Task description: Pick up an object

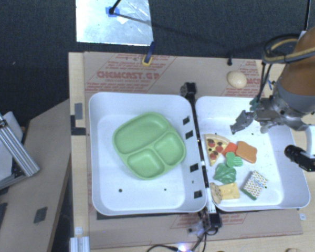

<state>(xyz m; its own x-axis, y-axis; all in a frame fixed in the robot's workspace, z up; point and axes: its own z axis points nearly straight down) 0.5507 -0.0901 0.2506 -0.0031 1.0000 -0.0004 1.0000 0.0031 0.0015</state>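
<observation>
My gripper (250,125) hangs over the upper middle of the right bin (294,193), open, with nothing between its fingers. Just below it lies a cluster of toy food: a pizza slice (216,145), a small red piece (230,147), an orange piece (247,151), and two green pieces (234,161) (224,175). Further toward the front are a yellow wedge (226,192) and a small patterned box (255,185). The gripper is apart from all of them.
The left bin (102,140) holds a green divided plate (149,145). A black divider with clips (197,140) runs between the bins. A beige egg-shaped thing (236,79) rests on the cardboard behind the right bin. A foil sheet (115,14) lies at the back.
</observation>
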